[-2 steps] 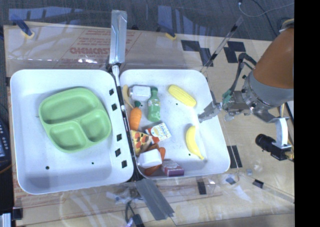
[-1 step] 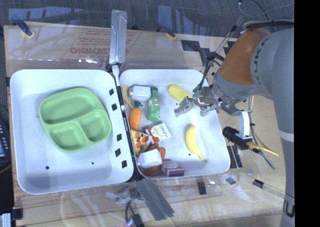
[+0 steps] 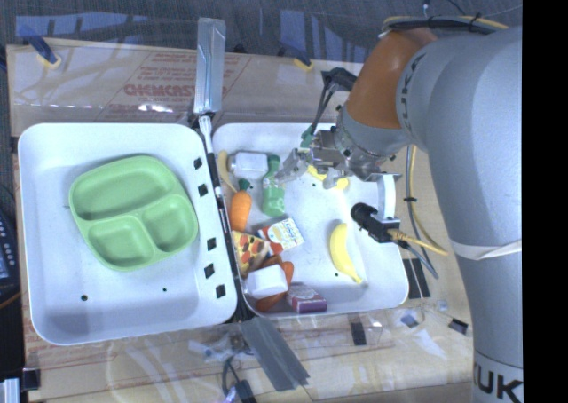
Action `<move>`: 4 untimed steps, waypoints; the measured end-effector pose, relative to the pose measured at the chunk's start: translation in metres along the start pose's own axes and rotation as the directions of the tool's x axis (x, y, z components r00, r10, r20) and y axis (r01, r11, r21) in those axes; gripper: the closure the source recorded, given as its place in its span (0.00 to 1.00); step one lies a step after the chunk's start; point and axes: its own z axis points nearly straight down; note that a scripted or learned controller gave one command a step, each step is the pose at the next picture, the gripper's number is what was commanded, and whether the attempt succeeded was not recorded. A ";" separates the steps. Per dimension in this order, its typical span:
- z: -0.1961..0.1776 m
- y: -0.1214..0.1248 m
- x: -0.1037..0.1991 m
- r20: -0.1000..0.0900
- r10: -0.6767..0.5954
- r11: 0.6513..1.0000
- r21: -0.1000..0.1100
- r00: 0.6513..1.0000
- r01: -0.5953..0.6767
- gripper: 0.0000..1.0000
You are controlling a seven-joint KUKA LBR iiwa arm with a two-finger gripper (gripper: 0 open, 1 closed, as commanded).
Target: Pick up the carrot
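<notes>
The carrot [image 3: 240, 210] is orange with a rounded top, narrowing downward. It lies lengthwise in the right bin [image 3: 390, 281], close against that bin's left wall, about midway along it, free of any grip.

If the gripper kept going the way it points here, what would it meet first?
Probably the green bottle lying just ahead of the gripper, not the carrot, which sits lower left beside it. Depth is unclear from this slanted view.

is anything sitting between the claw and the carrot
Yes. A green item stands just right of the carrot, on the line from the claw; a white item lies just above the carrot.
</notes>
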 end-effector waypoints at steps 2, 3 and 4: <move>0.056 -0.108 0.004 -0.005 0.096 0.995 -0.009 0.995 -0.096 1.00; 0.065 -0.040 0.024 -0.004 0.390 0.921 -0.010 0.921 -0.390 1.00; 0.061 -0.026 0.017 -0.005 0.486 0.874 -0.005 0.874 -0.486 1.00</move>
